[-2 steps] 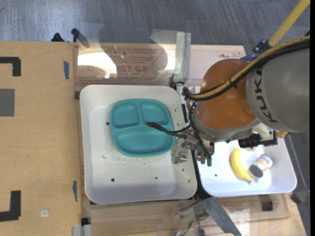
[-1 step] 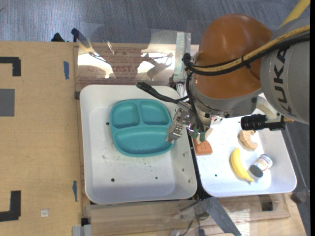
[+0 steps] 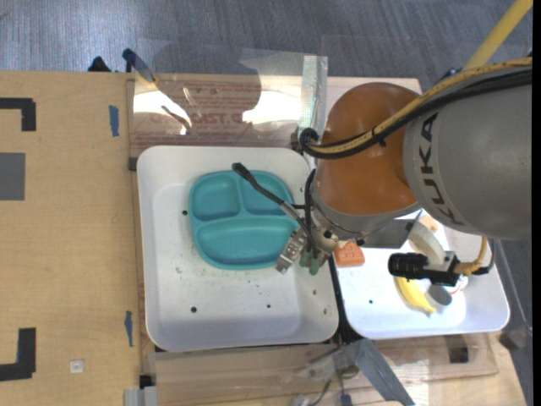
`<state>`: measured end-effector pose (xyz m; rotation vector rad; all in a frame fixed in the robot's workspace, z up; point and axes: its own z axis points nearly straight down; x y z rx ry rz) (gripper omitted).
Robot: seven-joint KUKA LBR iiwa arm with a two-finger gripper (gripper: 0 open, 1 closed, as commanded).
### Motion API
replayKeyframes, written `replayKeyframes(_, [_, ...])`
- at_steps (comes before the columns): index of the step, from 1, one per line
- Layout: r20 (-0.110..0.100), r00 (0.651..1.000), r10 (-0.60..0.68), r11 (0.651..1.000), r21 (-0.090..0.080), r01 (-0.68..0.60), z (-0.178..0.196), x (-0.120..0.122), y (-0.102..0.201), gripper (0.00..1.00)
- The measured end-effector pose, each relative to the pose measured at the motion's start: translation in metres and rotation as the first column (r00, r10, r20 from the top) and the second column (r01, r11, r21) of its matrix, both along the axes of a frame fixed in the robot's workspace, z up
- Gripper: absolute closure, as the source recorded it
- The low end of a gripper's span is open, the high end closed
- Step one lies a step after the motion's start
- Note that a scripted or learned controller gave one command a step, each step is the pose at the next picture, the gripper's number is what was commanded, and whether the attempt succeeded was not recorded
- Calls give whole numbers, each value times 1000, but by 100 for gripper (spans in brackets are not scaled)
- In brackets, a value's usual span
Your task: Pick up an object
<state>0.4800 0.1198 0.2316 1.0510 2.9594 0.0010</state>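
Observation:
A teal divided plate point(image 3: 239, 220) lies in the left white bin point(image 3: 224, 324), a little toward the back. A thin black strip point(image 3: 260, 188) runs across the plate's far right corner. My gripper point(image 3: 302, 251) hangs low at the plate's right edge, close to the wall between the two bins, with the orange-banded wrist above it. A small metallic piece point(image 3: 292, 249) and a green bit point(image 3: 314, 262) show at its tip, touching the plate's rim. The arm hides whatever is between them.
The right bin point(image 3: 473, 320) holds an orange block point(image 3: 348, 256), a yellow banana point(image 3: 415, 295), a white roll point(image 3: 429, 240) and a small grey piece point(image 3: 439, 295). A cardboard sheet point(image 3: 63, 227) covers the bench on the left. Clear film point(image 3: 228, 100) lies behind the bins.

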Motion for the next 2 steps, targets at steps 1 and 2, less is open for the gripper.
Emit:
replayKeyframes(1, [1, 934, -357, 934, 1, 357, 7, -1, 44, 100])
replayKeyframes(2, [-5, 761, -649, 761, -5, 649, -34, -2, 67, 100])
